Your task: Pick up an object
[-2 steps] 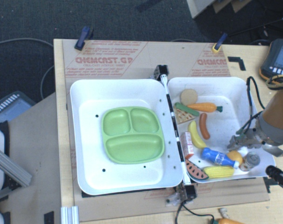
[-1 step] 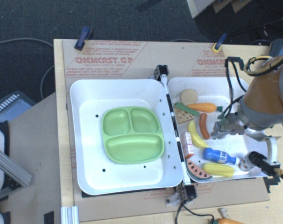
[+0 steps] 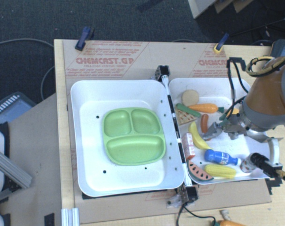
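Observation:
The right bin (image 3: 236, 84) holds several toy foods. Among them are a beige round piece (image 3: 190, 97), an orange carrot (image 3: 203, 108), a red sausage (image 3: 204, 122), a yellow banana (image 3: 197, 136), a blue bottle (image 3: 221, 157), a yellow corn cob (image 3: 220, 171) and a watermelon slice (image 3: 198, 171). My gripper (image 3: 215, 130) is low over the middle of this bin, just right of the sausage and the banana's upper end. I see nothing lifted in it. The grey arm (image 3: 267, 102) covers the bin's right part.
The left bin (image 3: 86, 140) holds a green divided plate (image 3: 133, 135). A brown wedge with a green edge (image 3: 182, 114) and a small wrapped packet (image 3: 189, 146) lie along the right bin's left wall. A black divider (image 3: 172, 126) runs between the bins.

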{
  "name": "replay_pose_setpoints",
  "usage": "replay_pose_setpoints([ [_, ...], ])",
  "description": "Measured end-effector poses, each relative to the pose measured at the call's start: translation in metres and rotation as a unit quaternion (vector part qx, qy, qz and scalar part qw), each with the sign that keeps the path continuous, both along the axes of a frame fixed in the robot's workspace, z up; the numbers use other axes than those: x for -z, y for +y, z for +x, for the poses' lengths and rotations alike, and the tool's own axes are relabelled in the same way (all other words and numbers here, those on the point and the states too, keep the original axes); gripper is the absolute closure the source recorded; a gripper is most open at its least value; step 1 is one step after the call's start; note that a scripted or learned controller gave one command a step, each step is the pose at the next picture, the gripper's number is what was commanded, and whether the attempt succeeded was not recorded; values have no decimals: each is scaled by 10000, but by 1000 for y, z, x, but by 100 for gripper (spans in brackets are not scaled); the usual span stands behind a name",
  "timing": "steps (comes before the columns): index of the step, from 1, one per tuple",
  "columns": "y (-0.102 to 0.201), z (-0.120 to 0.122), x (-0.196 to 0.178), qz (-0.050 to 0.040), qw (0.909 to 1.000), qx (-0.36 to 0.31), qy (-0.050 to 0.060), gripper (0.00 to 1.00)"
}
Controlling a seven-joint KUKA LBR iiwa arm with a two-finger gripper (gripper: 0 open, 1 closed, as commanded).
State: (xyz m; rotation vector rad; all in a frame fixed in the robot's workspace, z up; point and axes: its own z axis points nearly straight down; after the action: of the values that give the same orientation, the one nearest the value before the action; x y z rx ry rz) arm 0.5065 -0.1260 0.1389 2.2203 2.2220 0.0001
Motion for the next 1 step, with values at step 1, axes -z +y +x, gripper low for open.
replay_pose_setpoints([
  [1,25,52,55,1,10000,-1,-1,0],
])
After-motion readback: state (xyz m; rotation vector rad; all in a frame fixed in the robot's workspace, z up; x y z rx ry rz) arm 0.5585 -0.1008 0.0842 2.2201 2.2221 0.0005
